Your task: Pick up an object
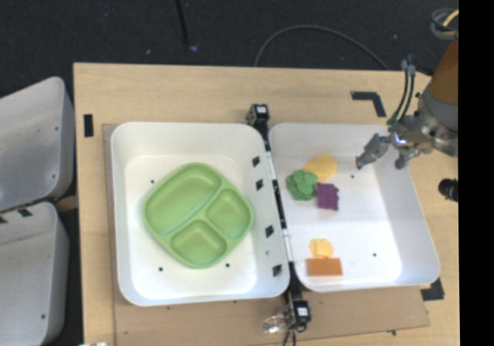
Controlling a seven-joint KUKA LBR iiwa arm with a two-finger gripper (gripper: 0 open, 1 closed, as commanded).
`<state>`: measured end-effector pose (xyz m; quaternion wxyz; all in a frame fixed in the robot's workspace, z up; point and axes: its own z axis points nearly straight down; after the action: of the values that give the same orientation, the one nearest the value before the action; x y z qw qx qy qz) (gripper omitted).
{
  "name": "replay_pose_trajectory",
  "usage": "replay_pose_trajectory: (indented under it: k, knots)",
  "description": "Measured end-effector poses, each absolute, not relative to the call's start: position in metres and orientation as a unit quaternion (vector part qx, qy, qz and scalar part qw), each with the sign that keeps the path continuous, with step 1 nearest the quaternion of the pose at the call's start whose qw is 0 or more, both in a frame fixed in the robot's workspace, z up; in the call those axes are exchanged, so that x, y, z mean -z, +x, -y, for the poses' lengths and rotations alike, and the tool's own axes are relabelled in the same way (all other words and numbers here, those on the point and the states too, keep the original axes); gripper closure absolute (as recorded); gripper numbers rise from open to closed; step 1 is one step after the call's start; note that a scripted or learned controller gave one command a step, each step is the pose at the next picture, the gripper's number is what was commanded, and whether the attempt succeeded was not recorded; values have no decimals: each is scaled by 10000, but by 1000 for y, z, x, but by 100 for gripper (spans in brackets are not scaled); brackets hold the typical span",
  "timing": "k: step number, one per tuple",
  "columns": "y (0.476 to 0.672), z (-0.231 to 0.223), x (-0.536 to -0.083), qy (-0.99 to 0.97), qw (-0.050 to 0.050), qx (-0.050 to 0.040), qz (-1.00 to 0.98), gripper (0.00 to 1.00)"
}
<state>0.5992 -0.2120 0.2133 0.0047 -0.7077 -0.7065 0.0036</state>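
The right bin [386, 221] holds several small objects. A yellow piece [323, 166], a green broccoli-like piece [301, 184] and a purple piece [328, 196] huddle near its left wall. A small yellow piece [321, 247] and an orange block [324, 266] lie close to its front edge. My gripper [387, 155] hangs over the bin's far right part, open, with nothing between its fingers. It is well to the right of the yellow piece and apart from every object.
A green divided plate [198, 215] lies in the left bin [127, 259]. A raised divider with black clips [272, 198] runs between the bins. A black cable [309, 32] loops on the dark floor behind the bench.
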Motion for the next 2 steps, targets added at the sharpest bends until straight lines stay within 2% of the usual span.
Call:
replay_pose_trajectory:
  k: [1, 2]
  knots:
    - [602, 212, -221, -7067, -7, -3, 7076, 0]
    - [599, 222, -163, -7072, 2, -14, 7070, 0]
